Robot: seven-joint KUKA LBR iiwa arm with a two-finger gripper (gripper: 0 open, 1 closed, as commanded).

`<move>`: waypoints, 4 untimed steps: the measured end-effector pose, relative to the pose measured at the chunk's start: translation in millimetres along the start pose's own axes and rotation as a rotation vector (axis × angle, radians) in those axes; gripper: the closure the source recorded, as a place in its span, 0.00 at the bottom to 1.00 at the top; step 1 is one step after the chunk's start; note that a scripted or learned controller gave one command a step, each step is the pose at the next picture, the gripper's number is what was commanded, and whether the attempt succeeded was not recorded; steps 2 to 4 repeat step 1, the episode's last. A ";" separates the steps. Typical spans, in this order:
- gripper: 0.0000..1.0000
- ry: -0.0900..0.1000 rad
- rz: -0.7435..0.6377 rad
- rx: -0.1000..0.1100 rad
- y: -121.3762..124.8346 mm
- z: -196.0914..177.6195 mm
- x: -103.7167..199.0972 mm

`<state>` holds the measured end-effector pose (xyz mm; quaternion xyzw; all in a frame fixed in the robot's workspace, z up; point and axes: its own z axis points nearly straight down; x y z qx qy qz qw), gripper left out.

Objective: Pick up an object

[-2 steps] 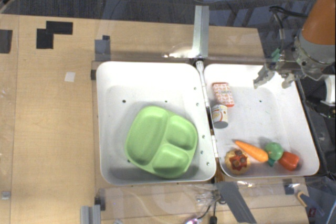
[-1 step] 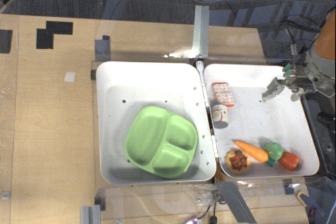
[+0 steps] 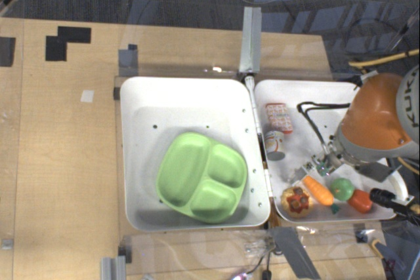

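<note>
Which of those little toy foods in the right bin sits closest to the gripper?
The orange carrot, lying just below the gripper. The green pepper, red piece and pizza slice lie farther off.

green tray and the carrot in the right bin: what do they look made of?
Green tray: looks like moulded plastic, matte to satin. Signs: uniform lime colour, rounded compartments, soft sheen, no hard glints.

Carrot: probably a plastic or rubber toy, smooth. Signs: flat, even orange and a simple tapered shape. Too small to tell hard from soft.
</note>
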<state>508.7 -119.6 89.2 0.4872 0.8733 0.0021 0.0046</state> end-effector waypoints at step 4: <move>1.00 -0.001 0.001 -0.004 2.5 -9.2 -1.0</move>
